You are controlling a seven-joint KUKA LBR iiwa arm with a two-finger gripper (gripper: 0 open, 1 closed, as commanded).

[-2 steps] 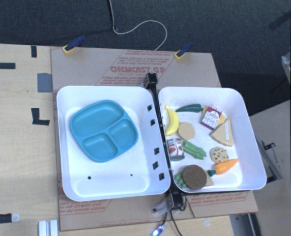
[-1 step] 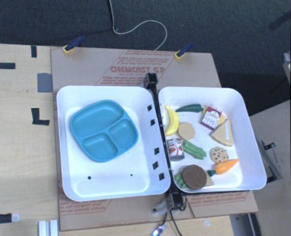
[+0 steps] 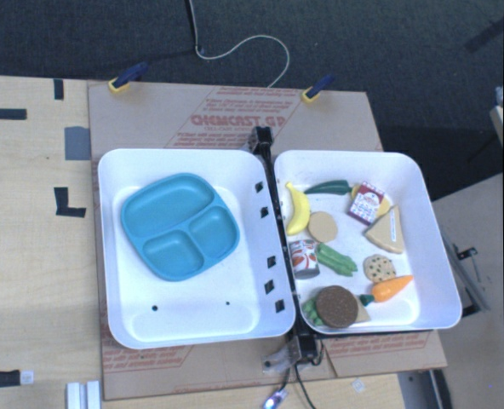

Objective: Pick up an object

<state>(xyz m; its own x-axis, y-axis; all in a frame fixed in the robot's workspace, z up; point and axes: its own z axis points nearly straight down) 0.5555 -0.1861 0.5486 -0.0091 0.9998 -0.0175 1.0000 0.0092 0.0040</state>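
Two white bins stand side by side on a brown cardboard sheet (image 3: 226, 118) on the bench. The left bin (image 3: 120, 313) carries a blue plate (image 3: 180, 226) with three compartments; it lies in the far half of the bin, nearer to the left wall.

The objects to pick are all in the right bin (image 3: 426, 228). A yellow banana (image 3: 297, 209) lies along the left wall, and a dark green pepper (image 3: 327, 187) is just beside its far end. A small red and white box (image 3: 367, 202) sits near the far right corner, touching a pale wedge (image 3: 386, 230) that looks like a slice of cheese or bread. A round tan disc (image 3: 323, 227) touches the banana. Near the left wall stands a small can (image 3: 304, 258), and a green pod (image 3: 335, 260) lies just beside it. A cookie (image 3: 378, 267) and an orange carrot (image 3: 390, 288) lie near the right wall. At the near edge there is a brown round patty (image 3: 336, 306).

Two blue and yellow clamps (image 3: 128, 76) hold the far edge of the cardboard. A thin cable (image 3: 235, 49) runs over the dark floor behind.

Whether the claw is open or shut, and whether it has hold of anything, I cannot tell.
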